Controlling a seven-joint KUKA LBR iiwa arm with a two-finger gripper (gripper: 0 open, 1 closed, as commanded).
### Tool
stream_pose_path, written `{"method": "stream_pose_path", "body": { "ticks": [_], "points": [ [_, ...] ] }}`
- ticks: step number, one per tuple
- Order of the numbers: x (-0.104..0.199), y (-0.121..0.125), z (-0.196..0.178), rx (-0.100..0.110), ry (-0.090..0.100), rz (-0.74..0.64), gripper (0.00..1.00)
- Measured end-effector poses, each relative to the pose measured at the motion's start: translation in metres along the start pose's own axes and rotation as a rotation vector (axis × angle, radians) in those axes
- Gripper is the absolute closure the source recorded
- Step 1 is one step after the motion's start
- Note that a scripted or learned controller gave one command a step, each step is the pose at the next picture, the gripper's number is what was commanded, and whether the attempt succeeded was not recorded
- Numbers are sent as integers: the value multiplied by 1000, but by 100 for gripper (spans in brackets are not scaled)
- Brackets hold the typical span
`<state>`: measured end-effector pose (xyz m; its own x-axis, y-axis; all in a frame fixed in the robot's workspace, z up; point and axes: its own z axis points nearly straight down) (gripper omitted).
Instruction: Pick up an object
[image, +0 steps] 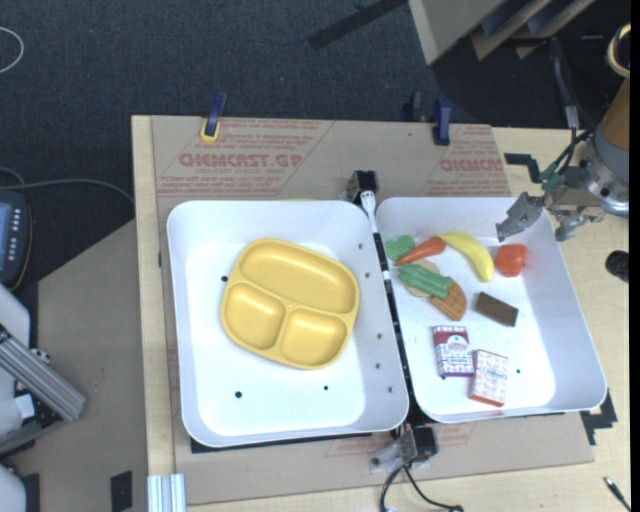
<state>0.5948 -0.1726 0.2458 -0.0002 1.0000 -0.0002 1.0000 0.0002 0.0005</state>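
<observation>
My gripper hangs over the far right part of the right bin, its two fingers spread open with nothing between them. Just below and left of it lies a red tomato. Further left lie a yellow banana, an orange carrot, a green vegetable and a tan waffle-like piece. A brown bar and two red-and-white boxes lie nearer the front.
The left bin holds a yellow divided plate. A black divider clip sits between the bins at the back. Blue and yellow clamps grip the board's far edge.
</observation>
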Motion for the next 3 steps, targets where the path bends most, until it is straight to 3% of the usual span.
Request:
{"method": "stream_pose_path", "body": {
  "ticks": [2, 3],
  "points": [
    [-2, 9, 100, 6, 2, 0, 0],
    [3, 2, 154, -3, 2, 2, 0]
  ]
}}
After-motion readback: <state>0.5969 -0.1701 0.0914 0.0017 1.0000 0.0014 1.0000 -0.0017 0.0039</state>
